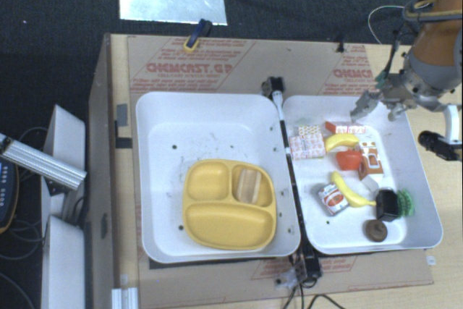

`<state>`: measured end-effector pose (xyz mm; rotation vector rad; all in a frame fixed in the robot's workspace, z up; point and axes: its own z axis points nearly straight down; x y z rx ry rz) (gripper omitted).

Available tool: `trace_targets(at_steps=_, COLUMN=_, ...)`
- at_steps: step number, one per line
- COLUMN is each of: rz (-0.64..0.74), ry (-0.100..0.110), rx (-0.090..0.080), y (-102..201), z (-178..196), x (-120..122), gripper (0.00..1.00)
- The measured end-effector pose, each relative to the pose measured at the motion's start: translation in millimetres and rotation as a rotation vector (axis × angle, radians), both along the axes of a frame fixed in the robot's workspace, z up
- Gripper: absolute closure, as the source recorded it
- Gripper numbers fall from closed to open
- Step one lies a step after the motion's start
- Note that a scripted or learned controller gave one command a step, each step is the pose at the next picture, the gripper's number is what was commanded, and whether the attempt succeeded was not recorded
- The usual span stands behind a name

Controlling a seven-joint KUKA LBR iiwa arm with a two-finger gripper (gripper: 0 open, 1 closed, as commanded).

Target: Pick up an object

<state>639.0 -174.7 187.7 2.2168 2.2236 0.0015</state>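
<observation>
Gripper (376, 103) hovers over the right bin's (427, 217) far edge, fingers spread, holding nothing. Nearest object, a banana (341, 142), lies just near-left of the fingertips, long axis running left-right.

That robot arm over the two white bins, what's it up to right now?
The grey and orange arm reaches in from the right, with its end effector hovering over the far edge of the right bin. It holds nothing. That bin carries a jumble of small things, among them two toy bananas, a white patterned block and a brown disc. The left bin has a yellow divided tray in it. No pick has happened yet.
</observation>
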Motion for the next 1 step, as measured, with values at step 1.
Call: trace_targets(at_steps=1, rz=0.000, ry=-0.021, rx=-0.007, y=26.8, z=-80.4, x=-28.1, gripper=0.00)
